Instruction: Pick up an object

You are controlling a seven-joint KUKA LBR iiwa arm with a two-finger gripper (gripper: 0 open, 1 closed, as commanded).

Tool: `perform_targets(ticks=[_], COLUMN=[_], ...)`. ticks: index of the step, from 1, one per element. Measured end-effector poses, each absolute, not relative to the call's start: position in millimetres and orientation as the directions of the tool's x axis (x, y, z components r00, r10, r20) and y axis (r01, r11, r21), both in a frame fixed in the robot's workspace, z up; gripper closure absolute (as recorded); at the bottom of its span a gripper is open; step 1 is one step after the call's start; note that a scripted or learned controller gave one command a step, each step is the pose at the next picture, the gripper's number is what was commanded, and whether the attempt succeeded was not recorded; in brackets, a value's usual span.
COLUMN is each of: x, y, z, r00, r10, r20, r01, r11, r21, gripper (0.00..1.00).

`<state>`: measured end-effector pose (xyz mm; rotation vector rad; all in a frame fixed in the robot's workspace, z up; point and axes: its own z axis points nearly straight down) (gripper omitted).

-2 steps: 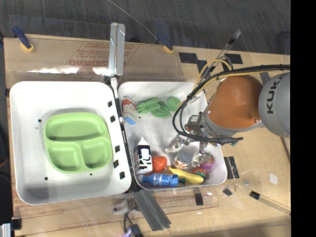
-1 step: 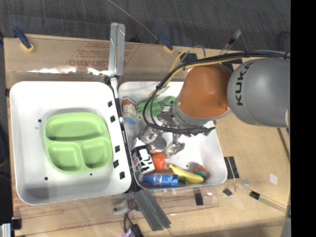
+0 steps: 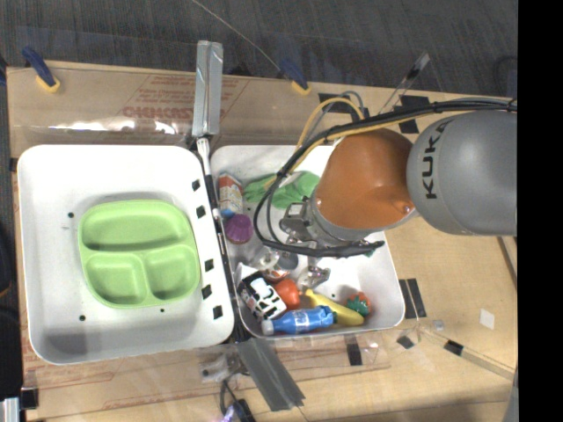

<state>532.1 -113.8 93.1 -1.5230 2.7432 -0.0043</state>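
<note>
Wooden bench (image 3: 457,280) bears two bins; dark, perhaps carpeted, floor (image 3: 106,7) beyond.

My view of the right bin (image 3: 387,281) is half blocked by the arm (image 3: 369,187); I can't make out the gripper's (image 3: 295,266) fingers.

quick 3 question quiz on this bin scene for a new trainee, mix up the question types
1. True or false: the green tray lies in the left bin.
2. Which toy lies nearest the right bin's front edge? A) blue bottle B) purple cup C) can
3. Fill in: the arm hangs over the ____ bin.

Key: 1 true. 2 A. 3 right.
</note>
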Motion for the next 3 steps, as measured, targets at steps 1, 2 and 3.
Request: perform_targets(ticks=[1, 2, 3], x=[568.2, 572.9, 550.0], y=[-96, -106, -100], z=[92, 92, 91], r00=[-0.520, -0.552, -0.706], r10=[-0.854, -0.834, -0.708], r20=[-0.002, -0.002, 0.000], r01=[-0.854, -0.834, -0.708], r11=[0.520, 0.552, 0.706], r21=[0.000, -0.002, 0.001], gripper=[0.00, 0.00, 0.00])
